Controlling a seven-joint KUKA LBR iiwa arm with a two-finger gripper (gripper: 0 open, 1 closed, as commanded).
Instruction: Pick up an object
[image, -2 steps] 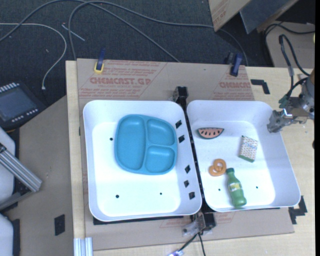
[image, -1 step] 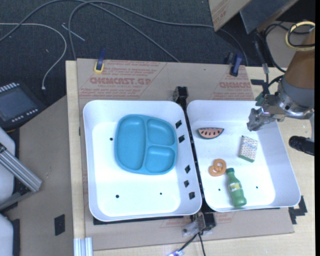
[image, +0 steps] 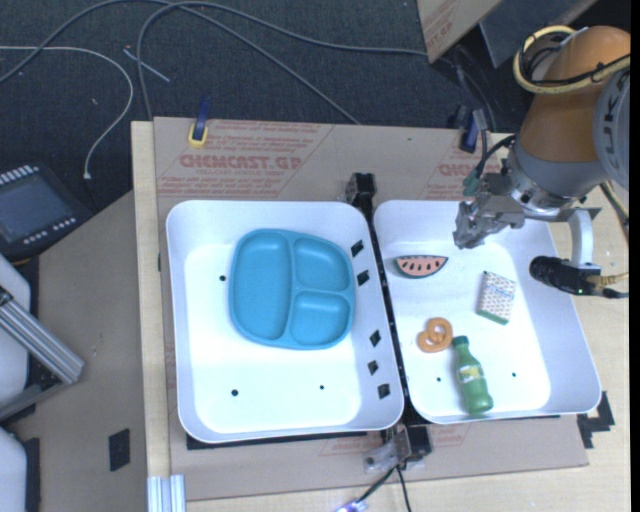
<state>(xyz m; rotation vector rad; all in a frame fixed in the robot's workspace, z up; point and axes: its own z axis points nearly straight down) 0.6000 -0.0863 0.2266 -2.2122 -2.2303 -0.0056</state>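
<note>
Camera view: the hand (image: 472, 232) hangs over the right bin (image: 560, 395), grip state unclear.

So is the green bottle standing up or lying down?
Lying down. The bottle rests flat on its side in the right bin, cap toward the donut.

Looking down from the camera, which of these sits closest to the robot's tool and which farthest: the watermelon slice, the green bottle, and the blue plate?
From the tool:
1. Watermelon slice, just below and left of it in the right bin.
2. Green bottle, near the front of the same bin.
3. Blue plate, across in the left bin.
</note>
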